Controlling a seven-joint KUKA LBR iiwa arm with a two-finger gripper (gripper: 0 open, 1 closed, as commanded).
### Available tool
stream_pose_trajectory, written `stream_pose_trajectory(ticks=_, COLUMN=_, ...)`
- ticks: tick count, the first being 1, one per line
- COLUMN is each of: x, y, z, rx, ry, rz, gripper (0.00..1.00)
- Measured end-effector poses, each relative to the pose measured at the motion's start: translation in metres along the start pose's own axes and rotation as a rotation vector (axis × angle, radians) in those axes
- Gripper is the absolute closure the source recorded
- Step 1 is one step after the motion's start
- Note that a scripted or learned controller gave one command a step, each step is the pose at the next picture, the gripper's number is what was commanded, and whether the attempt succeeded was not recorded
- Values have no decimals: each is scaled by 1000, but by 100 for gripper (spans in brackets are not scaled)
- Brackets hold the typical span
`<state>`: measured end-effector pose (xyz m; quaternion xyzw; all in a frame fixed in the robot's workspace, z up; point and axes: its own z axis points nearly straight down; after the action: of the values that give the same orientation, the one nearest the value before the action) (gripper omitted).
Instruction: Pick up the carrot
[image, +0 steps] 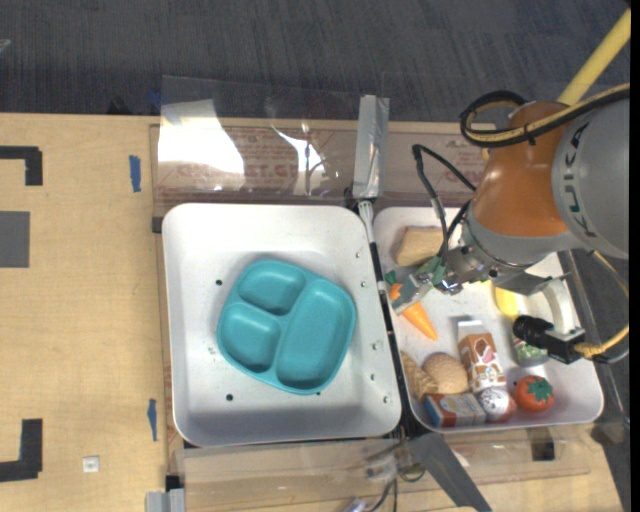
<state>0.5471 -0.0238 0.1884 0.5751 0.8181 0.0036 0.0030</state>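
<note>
Gripper (432, 278) sits low over the right bin (585, 408), near that bin's left wall and toward its far edge. We cannot tell its state from this angle; the arm's grey and orange wrist covers most of it. Small green and metallic parts show at its tip.

We note the carrot (419, 320) lying on the right bin's floor, near the left wall, just below and beside the gripper tip. It is orange, cone shaped, with the pointed end aimed toward the bin's near edge. We cannot say whether the tip touches it.

Other items in the right bin: a tan bread piece (419, 244) at the far left corner, a brown rounded item (445, 374) near the near left corner, an upright carton (480, 357) toward the middle, a tomato (535, 392) near the near right corner, and a yellow item (508, 300) partly hidden beside the arm.

Left bin (190, 250) carries a teal divided plate (288, 325), tilted relative to the bin's edges and roughly centred. We see three compartments in it.

Both bins rest side by side on the wooden bench (70, 300), walls touching along the middle.
</note>
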Motion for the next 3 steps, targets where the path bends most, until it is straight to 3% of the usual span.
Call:
stream_pose_trajectory(ticks=1, x=-42, y=-13, z=4, rx=8, ry=-2, rz=74, gripper=0)
stream_pose_trajectory(ticks=2, x=-15, y=-17, z=4, rx=10, ry=2, rz=23, gripper=0)
stream_pose_trajectory(ticks=3, x=-85, y=-6, z=33, rx=10, ry=-2, rz=37, gripper=0)
